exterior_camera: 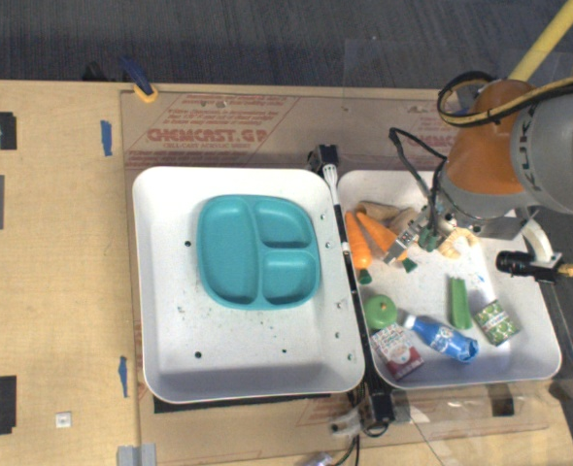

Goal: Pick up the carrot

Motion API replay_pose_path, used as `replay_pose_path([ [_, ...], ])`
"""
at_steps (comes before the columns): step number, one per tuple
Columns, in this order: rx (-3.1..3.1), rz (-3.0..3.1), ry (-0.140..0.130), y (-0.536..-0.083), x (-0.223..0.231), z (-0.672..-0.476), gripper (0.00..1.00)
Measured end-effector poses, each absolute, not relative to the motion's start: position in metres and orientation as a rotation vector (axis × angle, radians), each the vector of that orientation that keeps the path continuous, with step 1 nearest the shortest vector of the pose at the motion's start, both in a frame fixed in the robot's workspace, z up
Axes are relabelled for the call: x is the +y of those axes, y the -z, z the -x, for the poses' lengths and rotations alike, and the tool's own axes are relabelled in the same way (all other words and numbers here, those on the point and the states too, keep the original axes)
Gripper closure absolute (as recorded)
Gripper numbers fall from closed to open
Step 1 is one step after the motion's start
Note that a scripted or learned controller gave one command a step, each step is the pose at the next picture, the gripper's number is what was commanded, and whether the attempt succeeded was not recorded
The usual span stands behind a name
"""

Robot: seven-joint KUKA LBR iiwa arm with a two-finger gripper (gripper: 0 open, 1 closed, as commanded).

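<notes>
Two white bins are seen side by side on the bench. The left bin point(160, 357) is occupied by a teal divided plate point(259, 250).

The carrot point(374, 231) is found in the right bin point(534, 357), near its upper left corner, lying at a slant; a second orange piece point(356, 244) is laid just beside it, against the bin's left wall.

The arm point(520, 153) is extended in from the right, with the gripper point(410, 244) lowered into the right bin just right of the carrot. Nothing is seen clamped between the fingers; whether they are spread or pressed together cannot be told.

Other items noted in the right bin: a green apple point(381, 310), a blue bottle point(443, 338), a small carton point(397, 349) at the front, a green stick point(458, 302), a green packet point(495, 321), a pale yellow piece point(455, 245) beside the gripper
</notes>
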State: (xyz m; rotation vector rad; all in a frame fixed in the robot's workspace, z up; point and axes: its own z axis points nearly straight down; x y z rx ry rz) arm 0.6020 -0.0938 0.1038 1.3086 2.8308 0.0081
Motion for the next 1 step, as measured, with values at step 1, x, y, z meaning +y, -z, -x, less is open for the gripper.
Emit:
replay_pose_path([
  [1,2.663,-1.658,-0.007,-0.1864,0.0272,-0.5895,1.0],
])
